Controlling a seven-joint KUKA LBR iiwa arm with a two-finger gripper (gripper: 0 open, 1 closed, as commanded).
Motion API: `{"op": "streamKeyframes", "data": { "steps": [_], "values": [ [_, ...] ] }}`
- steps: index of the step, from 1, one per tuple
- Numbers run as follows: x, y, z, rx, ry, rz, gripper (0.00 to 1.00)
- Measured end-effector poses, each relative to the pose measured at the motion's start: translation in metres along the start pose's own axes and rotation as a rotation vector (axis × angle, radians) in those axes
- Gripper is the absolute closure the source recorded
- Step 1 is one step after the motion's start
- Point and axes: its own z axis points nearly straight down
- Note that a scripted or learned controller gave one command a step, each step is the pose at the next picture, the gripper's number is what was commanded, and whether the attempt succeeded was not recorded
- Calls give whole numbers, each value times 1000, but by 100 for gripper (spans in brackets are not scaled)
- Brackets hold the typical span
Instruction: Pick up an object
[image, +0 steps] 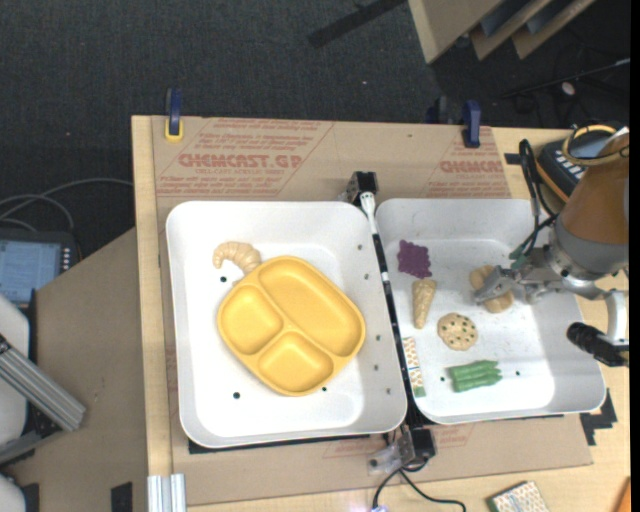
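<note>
Arm (598, 215): one unit, entering over the right edge of the bench. Upper section carried a broad orange band; below it sat a rounded grey wrist housing. Thin dark cables ran alongside. Gripper (497, 288): grey metal, slender fingers. A black rounded fitting projected beneath the wrist housing.

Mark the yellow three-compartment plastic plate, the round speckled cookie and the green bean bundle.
yellow three-compartment plastic plate (290, 323), camera view, central divider.
round speckled cookie (458, 331), camera view, middle of its face.
green bean bundle (473, 376), camera view, mid-length.
</note>
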Motion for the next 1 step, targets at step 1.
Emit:
{"op": "streamKeyframes", "data": {
  "steps": [1],
  "values": [
    [22,42,-1,-18,-4,-10,0]
  ]
}}
